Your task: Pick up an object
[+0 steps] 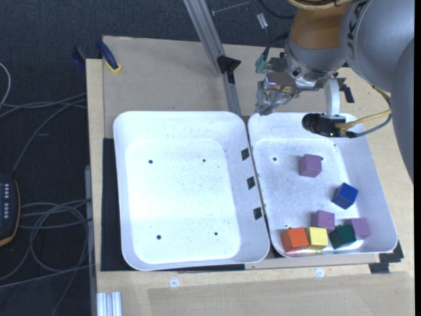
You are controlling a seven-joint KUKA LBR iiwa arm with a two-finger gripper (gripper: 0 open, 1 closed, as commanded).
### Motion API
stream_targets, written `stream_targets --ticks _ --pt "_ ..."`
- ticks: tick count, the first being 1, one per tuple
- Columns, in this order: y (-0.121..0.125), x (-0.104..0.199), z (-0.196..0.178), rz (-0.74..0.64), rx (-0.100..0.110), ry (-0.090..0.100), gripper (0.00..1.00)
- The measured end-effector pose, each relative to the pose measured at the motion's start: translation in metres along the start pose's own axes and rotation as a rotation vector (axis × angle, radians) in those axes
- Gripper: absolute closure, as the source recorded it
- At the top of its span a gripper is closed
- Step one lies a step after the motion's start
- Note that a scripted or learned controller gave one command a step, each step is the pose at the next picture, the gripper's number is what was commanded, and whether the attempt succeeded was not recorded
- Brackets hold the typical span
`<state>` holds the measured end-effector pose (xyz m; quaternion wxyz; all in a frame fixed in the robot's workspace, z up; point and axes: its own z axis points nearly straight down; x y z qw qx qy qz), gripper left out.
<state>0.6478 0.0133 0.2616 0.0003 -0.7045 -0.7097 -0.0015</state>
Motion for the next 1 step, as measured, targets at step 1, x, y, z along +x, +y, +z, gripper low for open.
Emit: stream_targets --ticks 1 --pt "-0.0116 0.0626 -0.0005 0.0 0.004 0.0 1.0"
